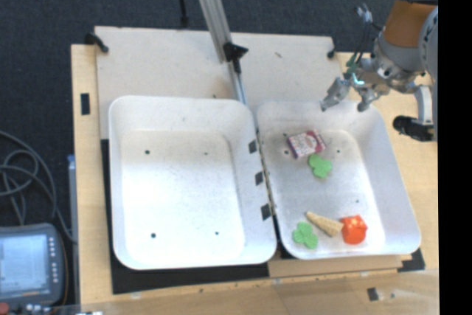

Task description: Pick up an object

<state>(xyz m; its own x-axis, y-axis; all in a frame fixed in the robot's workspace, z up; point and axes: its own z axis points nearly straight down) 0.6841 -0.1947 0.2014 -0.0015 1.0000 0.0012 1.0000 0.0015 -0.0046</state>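
The right bin (383,151) holds a small pink and white packet (304,143) near its back, with a green clover-shaped piece (321,167) just in front of it. At the bin's front lie another green piece (304,235), a tan cone (323,223) and a red object (354,229). My gripper (348,96) hangs over the bin's back right rim, fingers spread open and nothing between them. It is up and to the right of the packet, apart from every object.
The left bin (125,158) sits beside the right one. A slanted metal post (214,11) rises from between the bins at the back. A monitor (26,265) and cables lie off the bench at the lower left.
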